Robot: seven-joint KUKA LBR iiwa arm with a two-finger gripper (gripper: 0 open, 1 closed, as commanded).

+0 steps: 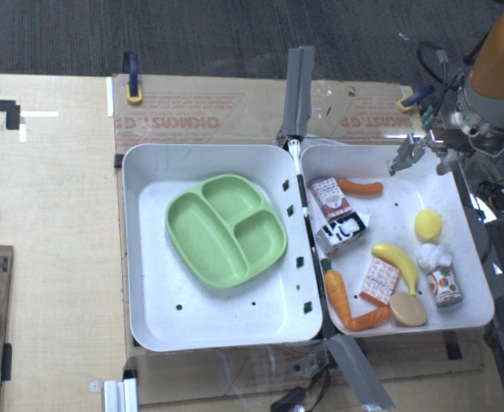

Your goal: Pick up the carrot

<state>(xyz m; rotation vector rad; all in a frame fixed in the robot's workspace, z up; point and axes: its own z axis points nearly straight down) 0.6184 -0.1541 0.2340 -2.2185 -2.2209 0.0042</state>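
Jaws [409, 154] poised over upper right corner of right bin [479, 256], at its far rim; spread or pressed together, cannot tell. Nothing visibly pinched. Carrot [337, 295] lying at bin's near-left corner, green top toward far side, tip touching an orange sausage-like piece [370, 318]. Well apart from jaws. Nearby: banana [397, 263], small red-white carton [379, 281], tan round piece [408, 310], lemon [428, 224]. Second orange sausage [360, 187] near far wall. Left bin [144, 256] carrying green divided plate [226, 228].
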